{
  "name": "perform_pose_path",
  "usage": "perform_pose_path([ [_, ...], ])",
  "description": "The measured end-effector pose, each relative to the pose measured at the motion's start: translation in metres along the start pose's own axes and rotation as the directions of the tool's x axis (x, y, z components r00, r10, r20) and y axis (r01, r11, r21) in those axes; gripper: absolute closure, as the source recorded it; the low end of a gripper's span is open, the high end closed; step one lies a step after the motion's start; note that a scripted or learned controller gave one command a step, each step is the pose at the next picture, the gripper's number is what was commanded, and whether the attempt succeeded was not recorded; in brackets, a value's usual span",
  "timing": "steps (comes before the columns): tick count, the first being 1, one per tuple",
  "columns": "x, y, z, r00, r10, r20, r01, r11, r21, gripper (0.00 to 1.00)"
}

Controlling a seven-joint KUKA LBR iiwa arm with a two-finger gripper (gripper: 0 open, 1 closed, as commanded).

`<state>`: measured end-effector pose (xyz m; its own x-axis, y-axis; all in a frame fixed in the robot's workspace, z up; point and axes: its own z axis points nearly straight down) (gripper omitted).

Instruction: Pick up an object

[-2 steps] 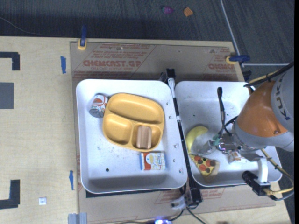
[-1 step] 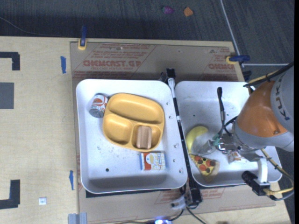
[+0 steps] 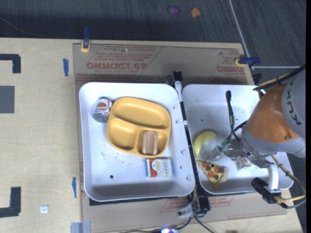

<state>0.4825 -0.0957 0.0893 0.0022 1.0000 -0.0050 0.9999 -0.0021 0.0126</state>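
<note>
Dark carpet lies behind the surface (image 3: 39,130) and its two bins. From above, the end effector (image 3: 228,148) sits low in the right bin (image 3: 214,98), beside a banana (image 3: 204,141) and pizza slice (image 3: 214,171); its grip cannot be told. Nothing looks lifted yet, so the pick remains.

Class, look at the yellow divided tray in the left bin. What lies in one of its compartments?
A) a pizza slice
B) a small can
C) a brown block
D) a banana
C: the brown block sits inside the lower right compartment of the yellow tray, in the left bin.
</note>
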Motion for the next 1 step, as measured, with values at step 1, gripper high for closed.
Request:
perform_pose_path([
  [1, 0.0011, -0.0001, 0.0001, 1.000, 0.001, 0.001, -0.001, 1.000, 0.000, 0.00],
])
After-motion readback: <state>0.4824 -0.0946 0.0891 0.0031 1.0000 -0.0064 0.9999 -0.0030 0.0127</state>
